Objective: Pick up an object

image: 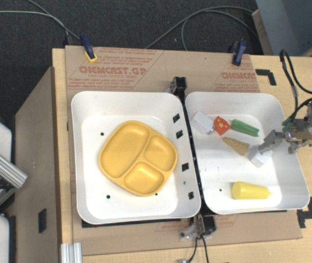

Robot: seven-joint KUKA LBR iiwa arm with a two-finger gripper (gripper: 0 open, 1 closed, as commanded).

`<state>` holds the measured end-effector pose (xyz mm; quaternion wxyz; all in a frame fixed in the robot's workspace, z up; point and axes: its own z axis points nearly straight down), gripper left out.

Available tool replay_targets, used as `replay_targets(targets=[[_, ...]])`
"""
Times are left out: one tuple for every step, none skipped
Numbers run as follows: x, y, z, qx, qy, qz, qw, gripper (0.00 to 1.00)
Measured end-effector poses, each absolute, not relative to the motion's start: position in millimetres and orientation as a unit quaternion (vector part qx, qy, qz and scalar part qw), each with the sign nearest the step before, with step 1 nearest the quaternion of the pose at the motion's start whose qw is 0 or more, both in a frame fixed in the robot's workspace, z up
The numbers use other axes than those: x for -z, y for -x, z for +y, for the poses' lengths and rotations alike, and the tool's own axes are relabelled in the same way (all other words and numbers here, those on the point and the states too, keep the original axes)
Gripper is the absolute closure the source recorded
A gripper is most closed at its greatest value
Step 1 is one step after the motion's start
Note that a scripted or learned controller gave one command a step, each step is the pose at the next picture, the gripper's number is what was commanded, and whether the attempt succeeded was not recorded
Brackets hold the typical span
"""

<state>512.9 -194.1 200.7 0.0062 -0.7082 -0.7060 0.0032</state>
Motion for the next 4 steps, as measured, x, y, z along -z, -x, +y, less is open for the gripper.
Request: replay_targets(targets=[[-206.9, -516.0, -193.8, 0.0000, 0.707, -0.707, 0.001, 0.00], [-144.9, -515.8, -198.3, -0.0013, 0.707, -0.707, 0.004, 0.00], [-86.2, -507.1, -192.3, -0.0013, 0.707, -0.707, 0.004, 0.00], [-84.8, -507.1, -191.9, 0.0000, 0.707, -0.707, 0.002, 0.00]])
